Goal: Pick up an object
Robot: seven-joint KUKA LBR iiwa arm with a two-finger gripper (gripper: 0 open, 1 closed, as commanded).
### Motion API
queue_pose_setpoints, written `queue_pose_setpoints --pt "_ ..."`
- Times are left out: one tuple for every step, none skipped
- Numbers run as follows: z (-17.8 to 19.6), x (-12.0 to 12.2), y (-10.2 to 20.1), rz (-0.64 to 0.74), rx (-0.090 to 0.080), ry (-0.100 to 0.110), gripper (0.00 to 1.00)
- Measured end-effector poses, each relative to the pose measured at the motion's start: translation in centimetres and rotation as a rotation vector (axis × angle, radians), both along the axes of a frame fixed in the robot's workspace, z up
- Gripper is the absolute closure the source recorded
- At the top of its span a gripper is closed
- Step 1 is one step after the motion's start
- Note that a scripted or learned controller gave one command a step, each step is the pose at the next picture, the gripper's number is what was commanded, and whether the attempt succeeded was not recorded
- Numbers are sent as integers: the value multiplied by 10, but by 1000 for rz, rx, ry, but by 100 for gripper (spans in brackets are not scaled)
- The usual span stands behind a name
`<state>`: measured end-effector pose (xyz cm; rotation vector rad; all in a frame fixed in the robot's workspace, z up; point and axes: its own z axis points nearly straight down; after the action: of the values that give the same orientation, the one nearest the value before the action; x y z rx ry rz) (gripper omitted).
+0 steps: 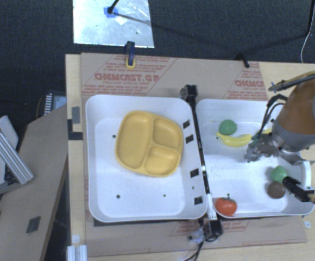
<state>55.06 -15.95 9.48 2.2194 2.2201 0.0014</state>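
A curved yellow plastic banana [234,140] lies in the right shallow white bin [239,203], touching a round green ball [227,127] near the back wall. The pincer [253,151] sits just right of the banana's tip; how far it is open I cannot tell. A red tomato [226,205] rests at the front edge, with open floor between. A smaller green ball [278,173] and brown ball [276,190] crowd the right wall, half hidden by the arm. A yellow compartment plate [149,143] fills the left white bin [103,194].
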Motion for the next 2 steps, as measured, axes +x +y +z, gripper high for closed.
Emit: queue_pose_setpoints --pt "57 2 -11 -2 -1 -4 100" --pt "111 -5 -18 -2 -1 -4 100"
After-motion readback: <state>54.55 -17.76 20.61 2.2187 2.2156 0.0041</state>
